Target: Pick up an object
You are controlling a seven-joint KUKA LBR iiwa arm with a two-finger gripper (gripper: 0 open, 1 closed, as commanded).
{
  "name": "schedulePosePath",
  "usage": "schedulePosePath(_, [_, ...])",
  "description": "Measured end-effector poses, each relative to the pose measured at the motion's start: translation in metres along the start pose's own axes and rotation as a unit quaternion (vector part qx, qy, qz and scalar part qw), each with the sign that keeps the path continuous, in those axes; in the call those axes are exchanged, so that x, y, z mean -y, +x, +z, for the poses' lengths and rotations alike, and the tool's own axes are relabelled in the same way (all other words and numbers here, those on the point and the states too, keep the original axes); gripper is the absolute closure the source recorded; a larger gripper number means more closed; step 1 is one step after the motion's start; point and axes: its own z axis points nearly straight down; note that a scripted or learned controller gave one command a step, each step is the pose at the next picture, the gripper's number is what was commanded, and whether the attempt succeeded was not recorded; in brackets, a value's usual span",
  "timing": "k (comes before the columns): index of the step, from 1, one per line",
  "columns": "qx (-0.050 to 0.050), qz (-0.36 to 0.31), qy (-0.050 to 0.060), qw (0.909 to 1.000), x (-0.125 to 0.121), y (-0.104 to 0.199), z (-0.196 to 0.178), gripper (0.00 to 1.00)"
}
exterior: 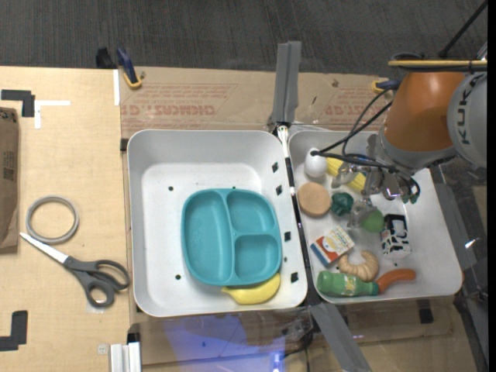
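Nearest me, a yellow plastic banana [254, 291] sits under the teal divided tray [231, 235]. Pincer [370, 198] hovers over the right bin's [443, 231] toys; can't tell its state. I'd drop straight onto the small green ball [373, 222].

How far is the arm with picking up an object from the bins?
Nothing looks picked yet. The end effector hangs low over the right bin, near the dark green toy and the light green ball. Still left: the grasp and the lift.

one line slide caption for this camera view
Arm's pincer hangs over the toy-filled right bin; a teal divided tray and banana lie in the left.
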Motion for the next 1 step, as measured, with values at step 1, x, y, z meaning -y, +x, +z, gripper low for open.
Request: schedulePosePath(1, [0.003, -0.001, 0.001, 1.0, -0.0005, -0.0019, -0.0105, 1.0])
